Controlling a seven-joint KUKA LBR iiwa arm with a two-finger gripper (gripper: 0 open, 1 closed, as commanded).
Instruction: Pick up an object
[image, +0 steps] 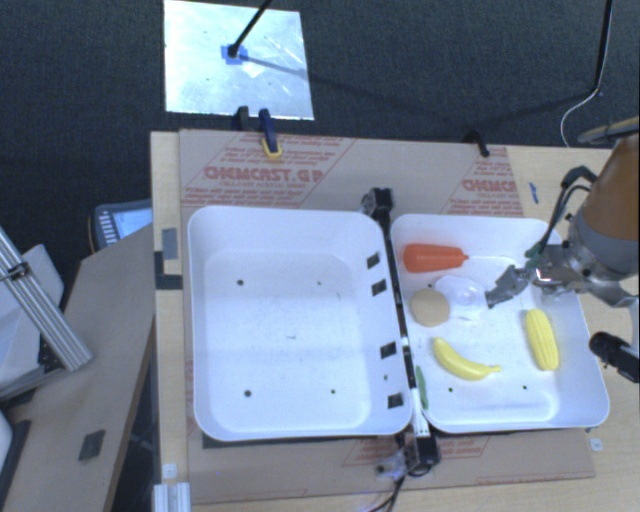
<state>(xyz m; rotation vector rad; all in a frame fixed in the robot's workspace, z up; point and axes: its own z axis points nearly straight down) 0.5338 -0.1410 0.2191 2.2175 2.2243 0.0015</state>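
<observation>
The right bin (505, 406) holds an orange carrot (433, 257) at its far left and a tan round piece (431, 307) below it. Beside that piece lies a clear plastic item (462, 293). A yellow banana (463, 361) lies towards the front, and a yellow corn cob (542, 338) at the right. My gripper (500, 290) reaches in from the right and hangs low over the bin's middle. It is just right of the clear item and up-left of the corn. Nothing is visibly held in it.
The left bin (290, 330) stands beside the right one, with black clips (379, 288) along the shared rim. A small green thing (420, 385) lies at the right bin's front left wall. The grey arm (600, 250) covers the bin's far right corner.
</observation>
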